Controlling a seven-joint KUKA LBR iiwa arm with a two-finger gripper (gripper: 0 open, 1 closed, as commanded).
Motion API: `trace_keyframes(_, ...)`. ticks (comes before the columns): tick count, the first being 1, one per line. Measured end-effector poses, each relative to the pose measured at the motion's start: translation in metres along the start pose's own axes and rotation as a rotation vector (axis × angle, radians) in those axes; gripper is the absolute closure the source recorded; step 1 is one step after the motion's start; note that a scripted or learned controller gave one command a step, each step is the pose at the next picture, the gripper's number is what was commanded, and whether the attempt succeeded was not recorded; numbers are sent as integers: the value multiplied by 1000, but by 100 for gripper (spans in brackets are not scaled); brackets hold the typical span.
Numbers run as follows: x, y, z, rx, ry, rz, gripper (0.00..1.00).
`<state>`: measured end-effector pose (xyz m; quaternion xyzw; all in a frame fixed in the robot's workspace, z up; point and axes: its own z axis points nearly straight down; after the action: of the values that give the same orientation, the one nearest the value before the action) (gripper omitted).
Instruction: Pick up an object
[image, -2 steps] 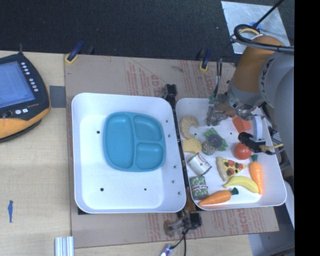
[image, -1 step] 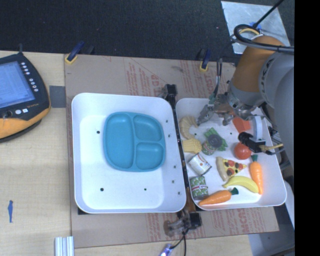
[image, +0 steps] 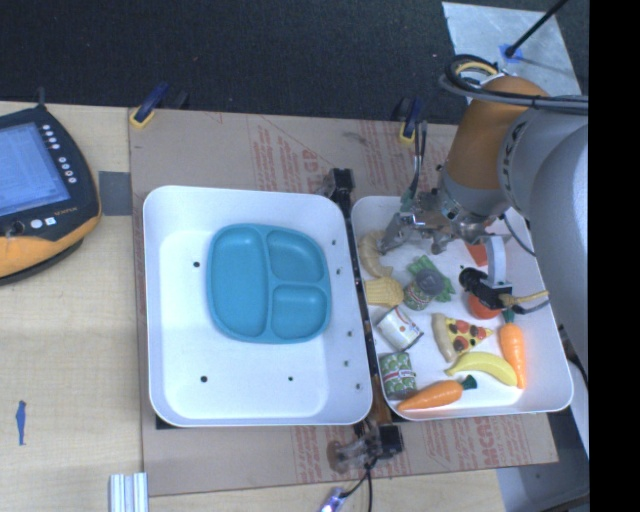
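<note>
The gripper (image: 418, 232) hangs low over the far end of the right bin (image: 545, 400), fingers spread and pinching nothing, likely lining up on the toy food crowded there. Banana (image: 485, 366), pizza slice (image: 457, 333) and carrots (image: 433, 395) lie nearer; the left bin (image: 165, 300) holds a blue divided plate (image: 268, 283).

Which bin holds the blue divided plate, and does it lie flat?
The blue divided plate lies flat, compartments up, in the left bin, nothing visible in it.
</note>
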<state>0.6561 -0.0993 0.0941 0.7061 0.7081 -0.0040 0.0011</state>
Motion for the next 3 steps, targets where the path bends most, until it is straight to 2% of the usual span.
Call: trace_keyframes(3, 0, 0, 0, 0, 0, -1, 0)
